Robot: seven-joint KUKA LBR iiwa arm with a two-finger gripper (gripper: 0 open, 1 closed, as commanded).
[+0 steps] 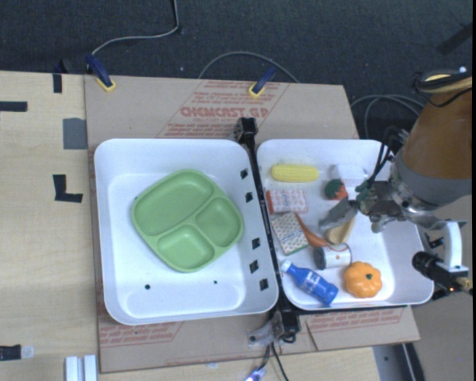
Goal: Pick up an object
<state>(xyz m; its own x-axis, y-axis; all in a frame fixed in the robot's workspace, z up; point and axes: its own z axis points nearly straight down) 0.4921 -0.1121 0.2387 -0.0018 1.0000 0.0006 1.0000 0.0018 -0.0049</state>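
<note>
Bins are set side by side on the bench, and the sorting between them is plain. In the left bin a green divided plate lies alone, apart from the clutter, so that nothing crowds it. In the right bin the small objects are gathered close together, which leaves little room around any one of them: a yellow corn cob near the far wall, a patterned packet beside the divider, a blue bottle lying on its side at the near wall, and an orange pumpkin just beside it. The gripper is brought in from the right and is lowered over the middle of this clutter, by a pale, tapered object. Whether its fingers stand apart or together cannot be told, and nothing is seen clamped between them. No object is judged to be lifted yet; each rests on the bin floor.
</note>
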